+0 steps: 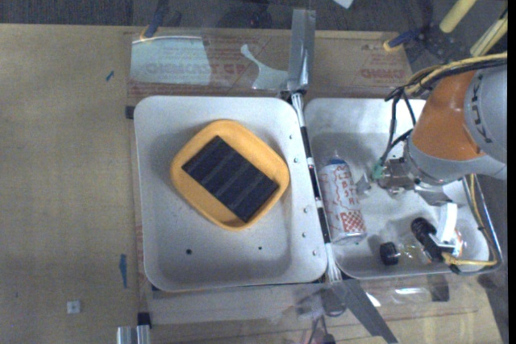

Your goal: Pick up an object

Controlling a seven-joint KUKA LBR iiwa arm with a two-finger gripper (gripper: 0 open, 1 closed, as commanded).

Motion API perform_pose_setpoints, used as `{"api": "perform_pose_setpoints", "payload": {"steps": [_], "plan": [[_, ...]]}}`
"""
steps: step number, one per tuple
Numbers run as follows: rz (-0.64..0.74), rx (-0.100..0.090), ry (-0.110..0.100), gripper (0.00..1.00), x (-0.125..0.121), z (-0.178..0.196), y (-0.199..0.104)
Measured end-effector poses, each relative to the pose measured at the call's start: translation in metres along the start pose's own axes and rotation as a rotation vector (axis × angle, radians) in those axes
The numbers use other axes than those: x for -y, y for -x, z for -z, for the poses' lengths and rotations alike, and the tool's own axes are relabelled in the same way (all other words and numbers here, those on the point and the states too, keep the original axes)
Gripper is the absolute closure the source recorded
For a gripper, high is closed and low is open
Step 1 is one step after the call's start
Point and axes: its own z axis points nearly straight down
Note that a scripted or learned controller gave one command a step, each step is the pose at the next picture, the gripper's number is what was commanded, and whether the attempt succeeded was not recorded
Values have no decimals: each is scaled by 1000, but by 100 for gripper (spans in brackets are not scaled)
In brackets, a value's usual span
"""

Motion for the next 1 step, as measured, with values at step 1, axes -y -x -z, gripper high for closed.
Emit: {"api": "perform_pose_setpoints", "payload": {"steps": [1], "plan": [[171,-4,3,0,-45,-1,0]]}}
